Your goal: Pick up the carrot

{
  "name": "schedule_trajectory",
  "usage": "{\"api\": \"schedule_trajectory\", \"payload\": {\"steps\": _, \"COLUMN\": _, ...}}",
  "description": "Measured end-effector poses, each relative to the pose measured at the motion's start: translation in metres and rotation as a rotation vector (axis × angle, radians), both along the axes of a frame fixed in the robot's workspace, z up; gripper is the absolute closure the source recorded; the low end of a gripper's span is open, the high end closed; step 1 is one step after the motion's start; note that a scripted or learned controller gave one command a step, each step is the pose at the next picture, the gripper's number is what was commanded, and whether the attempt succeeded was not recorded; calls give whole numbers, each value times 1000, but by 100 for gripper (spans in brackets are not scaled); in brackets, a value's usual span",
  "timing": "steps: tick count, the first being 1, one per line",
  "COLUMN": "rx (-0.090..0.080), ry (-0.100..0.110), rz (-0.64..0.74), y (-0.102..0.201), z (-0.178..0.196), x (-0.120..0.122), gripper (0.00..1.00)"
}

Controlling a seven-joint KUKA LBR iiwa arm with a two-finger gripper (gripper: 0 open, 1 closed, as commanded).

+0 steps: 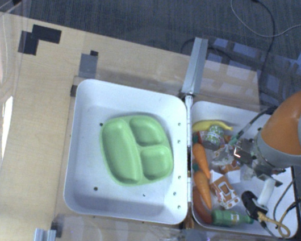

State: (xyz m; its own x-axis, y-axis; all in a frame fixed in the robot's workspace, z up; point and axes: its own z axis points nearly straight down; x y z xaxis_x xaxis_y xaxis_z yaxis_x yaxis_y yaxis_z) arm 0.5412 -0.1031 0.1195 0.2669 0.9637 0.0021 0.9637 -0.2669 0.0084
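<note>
We saw the long orange carrot [201,160] lying along the left wall of the right white bin [269,231], beside a yellow banana [212,125]. The gripper [236,155] hovered near; its state we could not tell. We should descend centred across the carrot.

Two white bins [76,150] on the worktop [40,126]. One green divided plate [137,149], three compartments, frame centre. Right of it: two carrots [201,159], one banana [212,125], one green bottle [231,218]. Remaining clutter there too jumbled to count.
</note>
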Motion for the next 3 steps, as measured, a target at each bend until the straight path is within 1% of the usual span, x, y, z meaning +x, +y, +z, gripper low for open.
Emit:
{"api": "schedule_trajectory", "payload": {"steps": 1, "rx": 1, "ry": -4, "rz": -160, "y": 18, "z": -30, "x": -27, "gripper": 0}}
{"api": "schedule_trajectory", "payload": {"steps": 2, "rx": 3, "ry": -9, "rz": -159, "y": 20, "z": -19, "x": -25, "gripper": 100}}
{"api": "schedule_trajectory", "payload": {"steps": 3, "rx": 3, "ry": 7, "rz": -448, "y": 45, "z": 65, "x": -54, "gripper": 100}}
